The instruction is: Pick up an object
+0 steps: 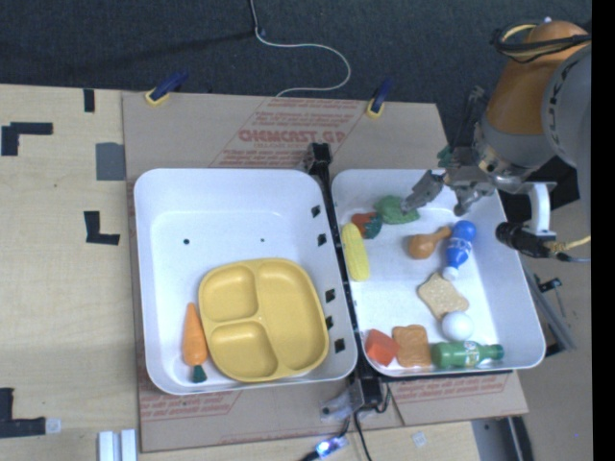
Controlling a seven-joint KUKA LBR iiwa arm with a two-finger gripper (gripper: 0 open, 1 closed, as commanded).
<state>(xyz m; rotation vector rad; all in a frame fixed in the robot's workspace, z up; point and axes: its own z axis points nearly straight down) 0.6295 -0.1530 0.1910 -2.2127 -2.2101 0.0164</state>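
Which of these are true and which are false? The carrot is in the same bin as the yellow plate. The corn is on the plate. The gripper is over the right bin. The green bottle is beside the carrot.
1. The carrot lies in the left bin with the yellow plate. True.
2. The corn is on the plate. False: it lies in the right bin.
3. The gripper is over the right bin. True.
4. The green bottle is beside the carrot. False: it is in the right bin.

Robotics lab test bench: grey, orange-banded industrial arm (538, 75), two shallow white plastic bins (154, 257) on taped cardboard sheet (279, 133), loose white cable (307, 51).
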